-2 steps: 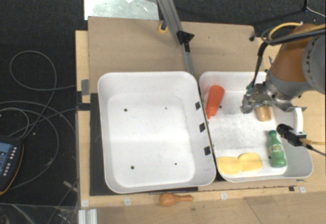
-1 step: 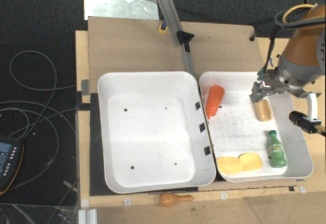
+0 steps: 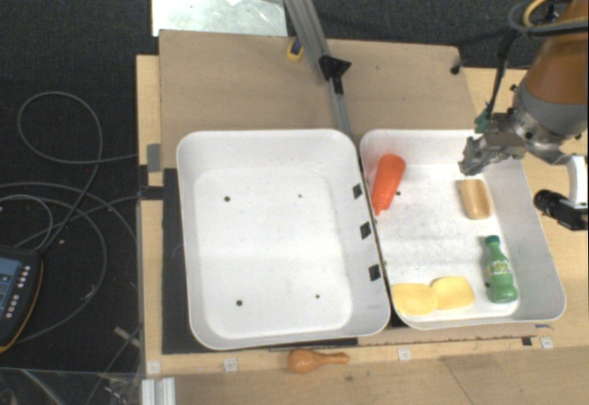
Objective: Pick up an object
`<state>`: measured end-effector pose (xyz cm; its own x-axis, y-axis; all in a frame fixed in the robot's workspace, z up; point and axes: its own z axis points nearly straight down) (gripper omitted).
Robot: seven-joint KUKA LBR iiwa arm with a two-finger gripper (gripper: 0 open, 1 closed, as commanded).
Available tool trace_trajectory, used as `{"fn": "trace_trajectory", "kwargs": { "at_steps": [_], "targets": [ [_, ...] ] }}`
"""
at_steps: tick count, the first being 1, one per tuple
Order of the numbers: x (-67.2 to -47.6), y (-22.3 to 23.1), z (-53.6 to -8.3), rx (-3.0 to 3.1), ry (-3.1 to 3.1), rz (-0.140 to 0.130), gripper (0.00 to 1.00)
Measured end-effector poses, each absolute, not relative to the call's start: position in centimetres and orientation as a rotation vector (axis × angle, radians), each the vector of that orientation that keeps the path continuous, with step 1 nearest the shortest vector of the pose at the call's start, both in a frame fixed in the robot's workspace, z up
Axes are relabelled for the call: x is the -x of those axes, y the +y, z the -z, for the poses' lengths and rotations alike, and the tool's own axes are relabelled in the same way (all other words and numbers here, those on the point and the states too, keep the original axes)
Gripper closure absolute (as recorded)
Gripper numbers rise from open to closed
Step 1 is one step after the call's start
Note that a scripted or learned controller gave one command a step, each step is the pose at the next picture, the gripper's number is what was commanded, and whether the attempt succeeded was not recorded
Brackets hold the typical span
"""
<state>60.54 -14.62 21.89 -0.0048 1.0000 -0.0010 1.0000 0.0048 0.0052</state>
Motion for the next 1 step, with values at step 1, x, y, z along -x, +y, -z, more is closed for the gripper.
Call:
{"fn": "trace_trajectory", "kwargs": {
  "at_steps": [1],
  "targets": [
    [-61.1,-8.93,-21.42,-2.21,2.233,-0.004,1.0]
  ]
}}
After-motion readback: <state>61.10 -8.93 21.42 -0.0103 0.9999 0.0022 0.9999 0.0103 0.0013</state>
